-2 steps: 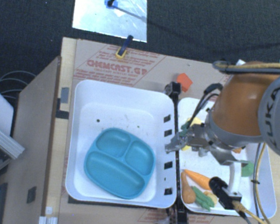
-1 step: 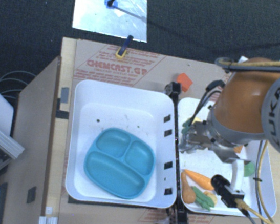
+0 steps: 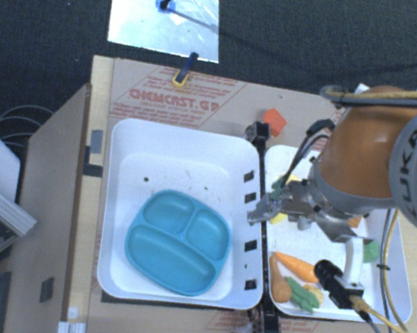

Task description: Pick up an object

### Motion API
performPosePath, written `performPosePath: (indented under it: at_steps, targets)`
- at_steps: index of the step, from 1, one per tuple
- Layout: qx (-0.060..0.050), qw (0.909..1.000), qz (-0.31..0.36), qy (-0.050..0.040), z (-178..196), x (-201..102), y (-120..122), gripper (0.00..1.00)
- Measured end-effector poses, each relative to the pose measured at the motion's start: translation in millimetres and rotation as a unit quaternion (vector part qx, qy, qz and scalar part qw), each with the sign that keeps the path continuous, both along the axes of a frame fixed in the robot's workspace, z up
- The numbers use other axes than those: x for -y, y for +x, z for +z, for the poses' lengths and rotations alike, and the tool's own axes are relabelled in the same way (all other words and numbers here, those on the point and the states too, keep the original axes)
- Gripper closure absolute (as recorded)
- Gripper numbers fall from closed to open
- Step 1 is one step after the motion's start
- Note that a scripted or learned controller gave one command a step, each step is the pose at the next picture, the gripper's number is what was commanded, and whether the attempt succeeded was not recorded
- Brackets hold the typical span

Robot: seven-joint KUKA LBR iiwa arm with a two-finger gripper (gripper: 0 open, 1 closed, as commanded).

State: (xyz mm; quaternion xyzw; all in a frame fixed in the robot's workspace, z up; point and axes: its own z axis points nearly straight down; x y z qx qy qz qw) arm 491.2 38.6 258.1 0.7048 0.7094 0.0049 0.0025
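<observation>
One smooth blue plastic tray (image 3: 178,241), three rounded compartments.

An orange toy carrot (image 3: 296,266) is lying on its side near the front of the right bin (image 3: 397,300), with a green piece (image 3: 300,293) and a pale yellow piece (image 3: 281,289) sitting just beside it, while a blue divided tray (image 3: 178,241) is resting flat in the left bin (image 3: 165,144).
</observation>
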Motion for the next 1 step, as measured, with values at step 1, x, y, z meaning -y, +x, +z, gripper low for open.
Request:
performPosePath:
  at_steps: [1]
  targets:
    - [-0.004,1.0,0.003,0.0001,16.4,-83.2,-5.0,0.0]
